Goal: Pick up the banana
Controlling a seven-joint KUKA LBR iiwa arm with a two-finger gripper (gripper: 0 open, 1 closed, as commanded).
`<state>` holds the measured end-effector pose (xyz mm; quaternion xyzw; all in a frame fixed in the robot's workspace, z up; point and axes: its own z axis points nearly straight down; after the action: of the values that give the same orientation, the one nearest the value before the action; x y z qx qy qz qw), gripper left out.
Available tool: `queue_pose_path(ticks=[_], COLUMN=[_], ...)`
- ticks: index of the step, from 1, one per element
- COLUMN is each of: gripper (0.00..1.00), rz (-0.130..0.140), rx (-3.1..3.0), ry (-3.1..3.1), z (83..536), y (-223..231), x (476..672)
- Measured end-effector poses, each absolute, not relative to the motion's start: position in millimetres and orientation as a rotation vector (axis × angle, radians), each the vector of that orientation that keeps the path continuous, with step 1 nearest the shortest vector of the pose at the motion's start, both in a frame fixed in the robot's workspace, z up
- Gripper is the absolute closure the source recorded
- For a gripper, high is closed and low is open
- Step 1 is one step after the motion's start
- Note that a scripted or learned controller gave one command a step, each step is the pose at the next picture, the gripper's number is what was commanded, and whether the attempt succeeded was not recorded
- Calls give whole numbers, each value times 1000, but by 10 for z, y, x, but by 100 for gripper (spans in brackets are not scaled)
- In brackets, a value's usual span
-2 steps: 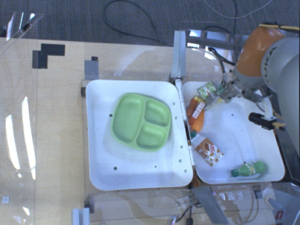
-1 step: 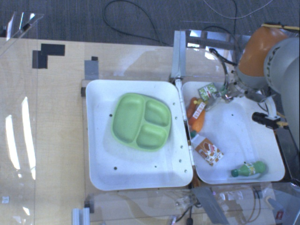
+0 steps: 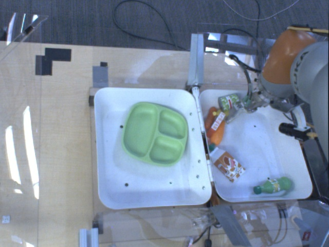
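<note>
Greens, oranges and white on pale wood

Two white bins [image 3: 154, 197] sit on a light wooden bench [image 3: 51, 148]; the left holds a lime-green tray [image 3: 154, 133], the right an orange pouch [image 3: 216, 125], a green can [image 3: 229, 102], a brown-and-white packet [image 3: 229, 167] and a green bottle [image 3: 272, 186]; the arm [image 3: 298, 60] is grey, banded orange.

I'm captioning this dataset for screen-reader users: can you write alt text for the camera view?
A grey robot arm with an orange band reaches from the right over the right white bin, which holds an orange packet, a green can, a brown snack packet and a green bottle. The left bin holds a green divided plate.
</note>
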<state>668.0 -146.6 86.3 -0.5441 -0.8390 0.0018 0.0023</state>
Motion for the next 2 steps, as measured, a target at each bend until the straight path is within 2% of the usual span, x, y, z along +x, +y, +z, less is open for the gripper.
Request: queue_pose_path(ticks=[1, 2], gripper=[0, 0], rz=[7, -5], rx=[-1634, -1582], ry=[-2673, -2692], z=[864, 851], y=[-1505, -1662], x=[6674, 6678])
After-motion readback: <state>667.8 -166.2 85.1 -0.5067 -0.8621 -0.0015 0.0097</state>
